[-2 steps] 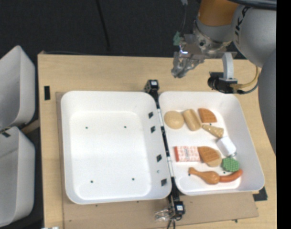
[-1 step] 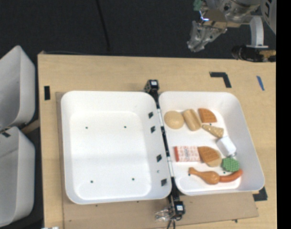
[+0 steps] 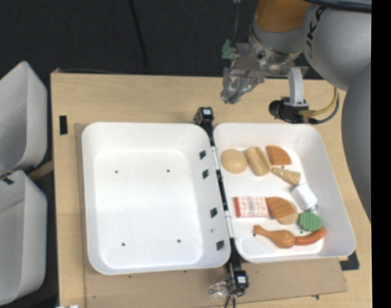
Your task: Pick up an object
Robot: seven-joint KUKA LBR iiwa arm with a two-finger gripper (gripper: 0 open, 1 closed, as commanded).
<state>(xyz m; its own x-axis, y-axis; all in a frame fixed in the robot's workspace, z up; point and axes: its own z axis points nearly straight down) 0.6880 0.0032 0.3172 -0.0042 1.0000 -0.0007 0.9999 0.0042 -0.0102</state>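
Note:
My gripper [image 3: 232,95] hangs high above the bench, past the far edge of the bins and near the divide between them, with nothing between its fingers. The right bin [image 3: 333,191] holds several toy foods: a round bun [image 3: 233,161], a bread roll [image 3: 257,160], an orange wedge [image 3: 278,154], a cheese wedge [image 3: 286,175], a white cylinder [image 3: 304,196], a red and white packet [image 3: 250,206], a brown piece [image 3: 281,209], a green piece [image 3: 309,221], a chicken leg [image 3: 275,236] and a red sausage [image 3: 310,237].
The left bin [image 3: 147,197] lies beside the right one, joined along a clipped centre rim [image 3: 217,185]. White padded shapes [image 3: 9,172] stand off the bench's left side. Bare wooden bench [image 3: 137,95] runs behind the bins.

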